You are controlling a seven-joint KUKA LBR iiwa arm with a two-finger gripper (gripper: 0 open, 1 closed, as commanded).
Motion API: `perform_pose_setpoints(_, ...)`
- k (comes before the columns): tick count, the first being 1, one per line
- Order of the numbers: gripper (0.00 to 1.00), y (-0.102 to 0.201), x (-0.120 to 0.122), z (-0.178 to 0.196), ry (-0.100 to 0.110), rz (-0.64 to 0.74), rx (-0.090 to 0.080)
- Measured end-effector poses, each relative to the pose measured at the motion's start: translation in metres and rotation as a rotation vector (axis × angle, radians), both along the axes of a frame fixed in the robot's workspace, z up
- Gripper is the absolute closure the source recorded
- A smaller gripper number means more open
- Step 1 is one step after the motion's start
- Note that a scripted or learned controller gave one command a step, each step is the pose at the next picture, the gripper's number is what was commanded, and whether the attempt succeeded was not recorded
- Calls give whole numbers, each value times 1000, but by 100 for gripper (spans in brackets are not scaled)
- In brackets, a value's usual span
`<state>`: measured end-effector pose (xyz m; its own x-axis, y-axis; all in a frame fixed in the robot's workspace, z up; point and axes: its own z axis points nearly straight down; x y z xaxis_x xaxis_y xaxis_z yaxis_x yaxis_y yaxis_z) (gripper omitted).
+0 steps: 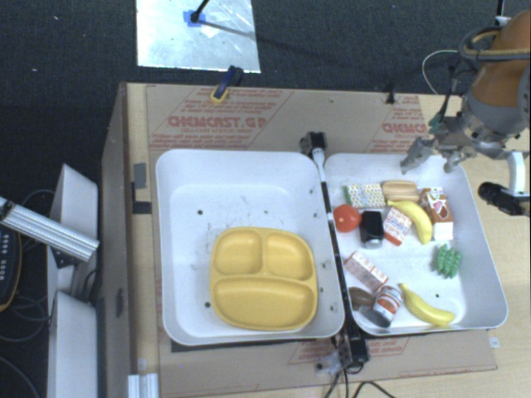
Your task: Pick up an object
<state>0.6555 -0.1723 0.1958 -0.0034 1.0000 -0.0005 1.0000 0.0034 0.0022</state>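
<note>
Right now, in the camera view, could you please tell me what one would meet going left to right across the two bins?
Yellow tray → tomato → black block → upper banana → green toy.

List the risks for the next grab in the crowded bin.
1. The gripper, open, sits above the far rim of the right bin, so a straight descent might hit the rim.
2. The hot dog bun, upper banana and neighbouring packets touch, so the fingers could jam or lift two.
</note>
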Motion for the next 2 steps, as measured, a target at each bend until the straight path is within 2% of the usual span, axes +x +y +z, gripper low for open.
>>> perform_pose_setpoints(1,0,5,-18,9,0,-2,-1)
perform_pose_setpoints(2,0,25,-30,-54,2,0,1)
